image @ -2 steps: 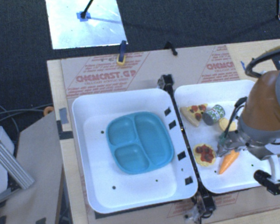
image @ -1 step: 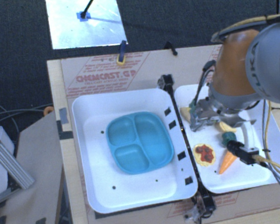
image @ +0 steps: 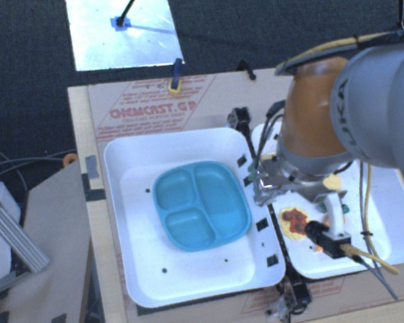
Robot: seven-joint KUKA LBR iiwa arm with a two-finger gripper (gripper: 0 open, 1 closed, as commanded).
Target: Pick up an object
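Gripper [image: 270, 183] hangs low over the right bin [image: 400, 238], open or closed I cannot tell under the wrist, placed there I reckon because a red-and-yellow item [image: 295, 222] lies just beside it, while the blue divided plate [image: 200, 205] lies flat in the left bin [image: 147, 275].

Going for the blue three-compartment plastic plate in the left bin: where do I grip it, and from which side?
The blue three-compartment plastic plate lies flat in the left white bin, too wide to span. Pinch its raised right-hand rim, coming down from above; that thin rim is likely the only hold.
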